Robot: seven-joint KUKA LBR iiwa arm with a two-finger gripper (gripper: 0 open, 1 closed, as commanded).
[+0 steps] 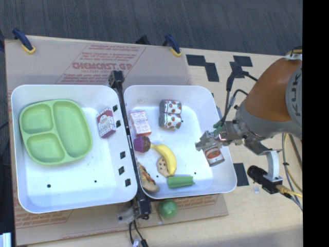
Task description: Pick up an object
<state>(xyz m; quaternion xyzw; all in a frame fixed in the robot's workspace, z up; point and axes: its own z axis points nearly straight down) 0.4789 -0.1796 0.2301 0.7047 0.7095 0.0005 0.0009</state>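
Look at the right side of the frame: your gripper (209, 146) sits just inside the right wall of the right bin (205, 92), and a small can (214, 155) with a red label is tucked directly under its tip, tilted and touching it. The fingers look closed in around the can's top, but the metal blurs together there — you cannot tell how wide the jaws stand or whether the can is truly pinched between them or merely leaning against them. The arm (272, 99) behind it is cut off by the frame's right edge. In the same bin, toward its centre and left, you have a banana (168, 157), a purple round item (142, 144) touching the banana's upper end, a green vegetable (180, 181) near the lower rim, a white carton with red print (140, 122), and a strawberry-patterned box (171, 113) higher up. A brownish item (147, 178) in the lower left corner is too jumbled to name. The left bin (67, 194) holds a green divided plate (55, 131) and a small red carton (106, 123). A green ball (167, 208) lies outside, just below the right bin.
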